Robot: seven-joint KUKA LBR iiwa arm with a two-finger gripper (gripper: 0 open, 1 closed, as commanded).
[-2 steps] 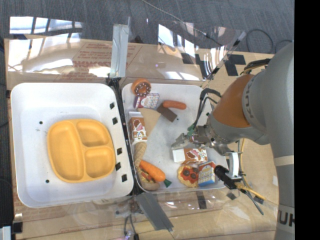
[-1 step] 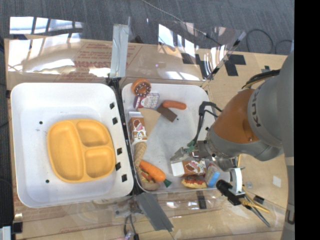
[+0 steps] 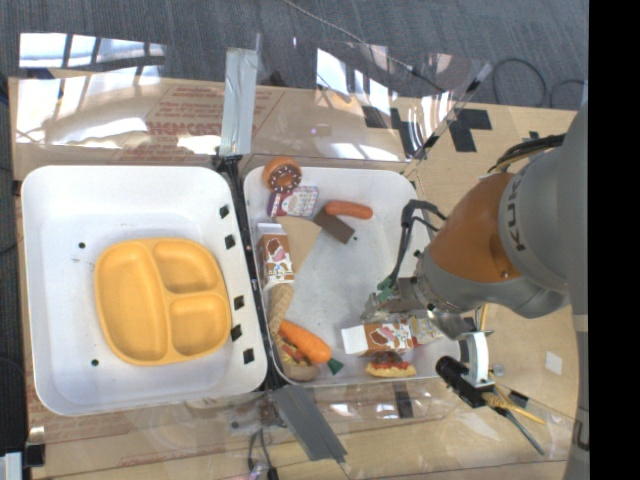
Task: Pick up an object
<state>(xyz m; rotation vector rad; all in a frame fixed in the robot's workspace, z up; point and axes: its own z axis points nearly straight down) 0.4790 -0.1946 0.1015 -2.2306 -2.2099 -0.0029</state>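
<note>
While the end effector (image 3: 400,313) hangs low by the right bin's (image 3: 345,268) near right corner, just over a small snack box (image 3: 378,338), I cannot tell its state. It might push the box into the toy pizza (image 3: 390,368) and miss.

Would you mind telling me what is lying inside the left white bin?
Inside the left white bin lies one yellow three-compartment plastic plate, compartments bare. Whatever lies beneath the plate is covered.

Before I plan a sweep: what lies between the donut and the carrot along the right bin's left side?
In the camera view, between donut and carrot lies a small upright carton.
</note>
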